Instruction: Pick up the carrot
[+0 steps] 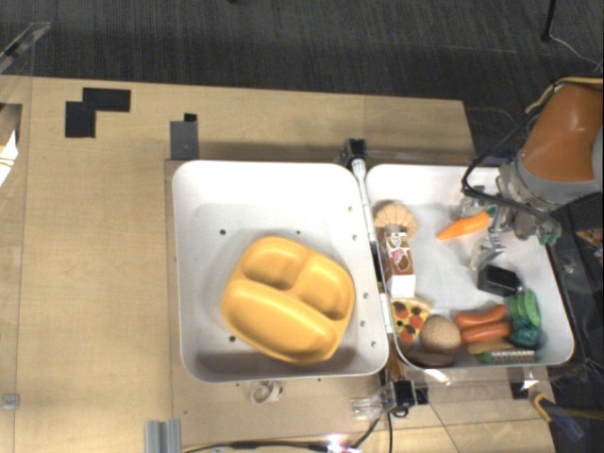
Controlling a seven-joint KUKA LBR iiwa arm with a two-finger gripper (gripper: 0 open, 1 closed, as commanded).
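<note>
Reaching in from the right edge of the frame, the grey arm with its orange band ends in the hand (493, 226), whose dark metal fingers pinch the thick end of the small orange carrot (464, 226). That carrot lies nearly level with its pointed tip toward the left, above the floor of the right-hand shallow white bin (436, 276), in the bin's upper right part. Just below the hand a small black block (497, 278) rests on the bin floor. Lower right in that bin sit a green leafy toy (525, 317) and a pair of orange-red sausages (484, 323), with a brown round potato-like piece (439, 334) and a pizza slice (409, 316) to their left. Along the bin's left wall lie a brown wrapped bar (399, 258) and a tan ridged pastry (394, 218). The left-hand white bin (203, 206) holds a large yellow lumpy bread-like shape (288, 297). Both bins stand on the pale wooden worktop (85, 281).
</note>
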